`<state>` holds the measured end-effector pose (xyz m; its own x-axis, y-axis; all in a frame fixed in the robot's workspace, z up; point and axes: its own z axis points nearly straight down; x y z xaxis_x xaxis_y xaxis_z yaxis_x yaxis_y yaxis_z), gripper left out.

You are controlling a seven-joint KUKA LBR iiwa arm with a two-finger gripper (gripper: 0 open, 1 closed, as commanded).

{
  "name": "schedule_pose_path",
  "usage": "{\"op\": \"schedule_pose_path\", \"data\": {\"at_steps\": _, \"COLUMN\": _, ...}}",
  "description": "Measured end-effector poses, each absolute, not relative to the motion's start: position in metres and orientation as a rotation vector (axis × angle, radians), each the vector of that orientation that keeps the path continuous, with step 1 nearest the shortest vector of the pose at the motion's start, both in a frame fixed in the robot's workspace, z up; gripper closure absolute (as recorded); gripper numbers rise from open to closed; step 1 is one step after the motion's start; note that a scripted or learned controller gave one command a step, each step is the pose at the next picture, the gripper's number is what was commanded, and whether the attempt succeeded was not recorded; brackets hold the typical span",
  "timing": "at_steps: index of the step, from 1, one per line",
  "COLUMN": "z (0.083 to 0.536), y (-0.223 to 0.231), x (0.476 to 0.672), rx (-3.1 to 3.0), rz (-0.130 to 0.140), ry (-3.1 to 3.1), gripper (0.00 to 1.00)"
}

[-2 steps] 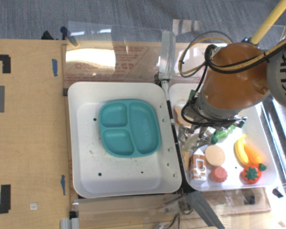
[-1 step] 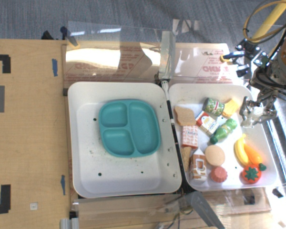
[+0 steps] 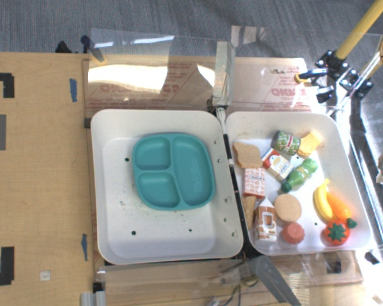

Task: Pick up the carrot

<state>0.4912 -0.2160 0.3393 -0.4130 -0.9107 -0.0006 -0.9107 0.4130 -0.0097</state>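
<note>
Crowding is our worry: the small orange plastic carrot (image 3: 339,205) lies at lower right, in the right white bin (image 3: 345,136), touching a yellow banana (image 3: 321,200) and red tomato (image 3: 335,233); we cannot tell the tool's state.

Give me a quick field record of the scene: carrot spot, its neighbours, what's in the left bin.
carrot: right bin, near its right wall, lying at a slant
touching carrot: banana on its left, tomato below it
left bin: teal tray, three compartments
carrot status: lying in bin, not lifted
</note>
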Motion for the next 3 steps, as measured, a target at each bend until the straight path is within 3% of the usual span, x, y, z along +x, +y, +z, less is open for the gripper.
{"op": "schedule_pose_path", "data": {"at_steps": 1, "z": 0.259, "y": -0.197, "x": 0.481, "rx": -2.087, "rz": 0.003, "ry": 2.345, "gripper": 1.0}}
{"op": "schedule_pose_path", "data": {"at_steps": 2, "z": 0.255, "y": -0.146, "x": 0.51, "rx": -2.166, "rz": 0.0, "ry": 2.267, "gripper": 1.0}}
{"op": "schedule_pose_path", "data": {"at_steps": 3, "z": 0.332, "y": -0.217, "x": 0.569, "rx": -2.199, "rz": -0.012, "ry": 2.235, "gripper": 1.0}}
